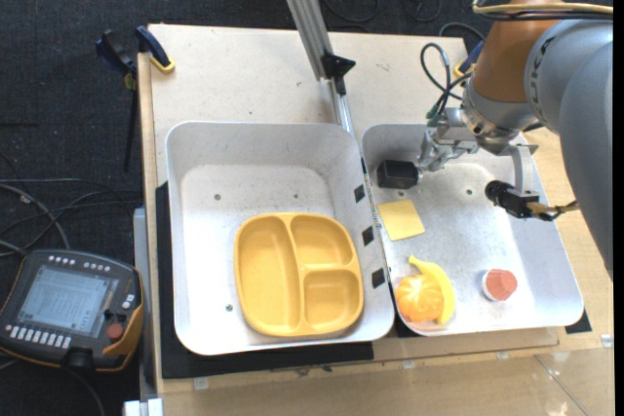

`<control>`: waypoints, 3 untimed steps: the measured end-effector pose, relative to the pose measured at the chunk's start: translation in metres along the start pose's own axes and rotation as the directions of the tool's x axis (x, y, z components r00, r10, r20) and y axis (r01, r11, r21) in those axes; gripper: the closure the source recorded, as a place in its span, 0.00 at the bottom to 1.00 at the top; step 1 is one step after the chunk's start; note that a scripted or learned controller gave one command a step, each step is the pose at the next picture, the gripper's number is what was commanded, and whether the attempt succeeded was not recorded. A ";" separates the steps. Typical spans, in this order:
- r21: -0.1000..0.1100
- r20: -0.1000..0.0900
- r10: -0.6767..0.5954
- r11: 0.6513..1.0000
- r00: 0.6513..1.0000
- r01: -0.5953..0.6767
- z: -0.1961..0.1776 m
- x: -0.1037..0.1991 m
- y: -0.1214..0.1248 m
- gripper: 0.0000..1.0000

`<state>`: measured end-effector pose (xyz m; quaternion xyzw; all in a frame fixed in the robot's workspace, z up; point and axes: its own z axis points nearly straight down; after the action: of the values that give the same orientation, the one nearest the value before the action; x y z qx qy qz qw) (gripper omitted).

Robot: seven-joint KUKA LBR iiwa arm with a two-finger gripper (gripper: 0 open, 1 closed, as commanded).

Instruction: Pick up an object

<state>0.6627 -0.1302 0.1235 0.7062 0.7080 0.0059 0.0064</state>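
From above, my gripper (436, 154), how far open I cannot tell, hangs over the right bin (546, 248) just beside a black block (397, 174) whose long axis runs left-right, on a pale bench (244, 73) over dark carpet (68, 161).

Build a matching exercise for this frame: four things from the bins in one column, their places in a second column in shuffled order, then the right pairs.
Things:
1. yellow tray
2. black block
3. yellow card
4. red disc

Places:
A. right bin, near front right corner
B. left bin, toward the front
C. right bin, back left, beside the gripper
D. right bin, left side, in front of the black block

Pairs: 1-B, 2-C, 3-D, 4-A
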 end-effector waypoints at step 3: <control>0.009 0.001 0.000 1.000 1.000 0.000 -0.162 -0.010 0.009 1.00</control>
<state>0.6685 -0.1397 0.2858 0.7062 0.7080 0.0023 0.0036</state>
